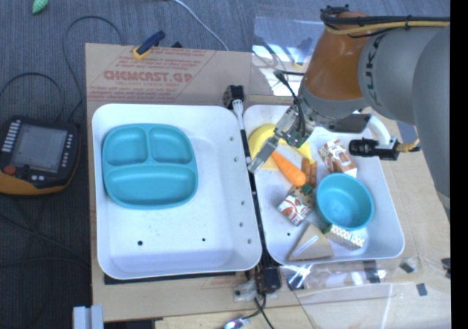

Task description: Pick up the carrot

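**Inspector A:** Starting at the left edge. A teach pendant (33,153) with a dark screen is lying on the grey carpet, its cables looping beside it. A small green object (40,3) is sitting on the carpet in the far corner.

**Inspector B:** And the bench?

**Inspector A:** A brown board (146,75) printed with red lettering is lying under the bins, a blue and yellow clip (148,43) resting at its far edge. The left bin (146,247) is holding a blue divided tray (150,164), three compartments, lying flat toward the bin's far left.

**Inspector B:** Where is the carrot?

**Inspector A:** The carrot (289,169) is lying in the right bin (387,240), near its left wall, pointing diagonally. A yellow banana-like piece (261,137) is lying just beyond it. A small carton (295,208) is sitting just nearer the camera, a blue bowl (344,202) is standing to the carrot's right, and a juice-box carton (338,156) is sitting behind the bowl. A tan wedge (311,243) is lying at the near side.

**Inspector B:** Arm pose?

**Inspector A:** The arm (387,64) is reaching in from the right, orange band above the wrist, wrist angling down and left. The gripper (265,156) is hanging low at the carrot's far left end, beside the bin's left wall. Whether its fingers are apart or together, I cannot tell; nothing is visibly clamped.
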